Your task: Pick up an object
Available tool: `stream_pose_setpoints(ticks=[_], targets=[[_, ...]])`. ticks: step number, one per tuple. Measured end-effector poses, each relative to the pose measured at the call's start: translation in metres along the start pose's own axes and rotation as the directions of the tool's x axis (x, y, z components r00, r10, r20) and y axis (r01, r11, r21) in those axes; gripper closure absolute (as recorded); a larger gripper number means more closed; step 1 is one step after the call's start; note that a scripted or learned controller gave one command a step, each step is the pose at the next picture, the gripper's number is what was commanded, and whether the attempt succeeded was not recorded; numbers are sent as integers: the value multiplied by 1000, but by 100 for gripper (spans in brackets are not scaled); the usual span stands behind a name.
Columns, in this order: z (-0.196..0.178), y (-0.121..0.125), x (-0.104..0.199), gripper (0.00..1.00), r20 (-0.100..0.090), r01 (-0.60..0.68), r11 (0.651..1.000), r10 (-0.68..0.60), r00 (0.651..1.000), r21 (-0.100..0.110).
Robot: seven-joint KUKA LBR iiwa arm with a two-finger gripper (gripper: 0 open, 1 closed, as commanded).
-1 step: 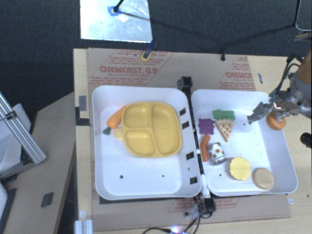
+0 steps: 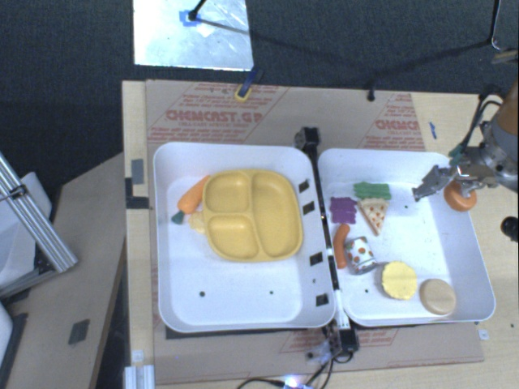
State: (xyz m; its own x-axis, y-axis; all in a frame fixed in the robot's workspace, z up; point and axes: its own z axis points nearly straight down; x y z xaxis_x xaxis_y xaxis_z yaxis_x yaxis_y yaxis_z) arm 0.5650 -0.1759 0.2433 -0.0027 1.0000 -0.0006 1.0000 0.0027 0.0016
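Left bin (image 2: 174,298): holds a yellow divided plate (image 2: 246,215) with a toy carrot (image 2: 192,194) tucked against its left edge.
Right bin (image 2: 454,254): carries the small toys, all lying loose on its floor.
Arm: reaches in from the right, above the right bin's far corner.
Gripper (image 2: 428,186): hangs over that corner; open or closed, I cannot tell, and nothing shows in its grasp.
Nearest toy: an orange piece (image 2: 462,198) just beside the gripper.
Others: green piece (image 2: 372,190), pizza slice (image 2: 374,215), purple piece (image 2: 344,210).
Progress: by my reckoning nothing is lifted; the grasp and lift remain.
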Motion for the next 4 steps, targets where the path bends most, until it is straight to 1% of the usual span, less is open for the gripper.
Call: stream_pose_setpoints(ticks=[1,2,3,4], targets=[[63,-2,-1,0,-2,-1,1000,2,1000,5],[110,-10,-3,0,-2,-2,1000,2,1000,4],[146,-8,-4,0,1,-1,1000,1,1000,-4],[137,-8,-4,100,1,-1,1000,1,1000,-4]])
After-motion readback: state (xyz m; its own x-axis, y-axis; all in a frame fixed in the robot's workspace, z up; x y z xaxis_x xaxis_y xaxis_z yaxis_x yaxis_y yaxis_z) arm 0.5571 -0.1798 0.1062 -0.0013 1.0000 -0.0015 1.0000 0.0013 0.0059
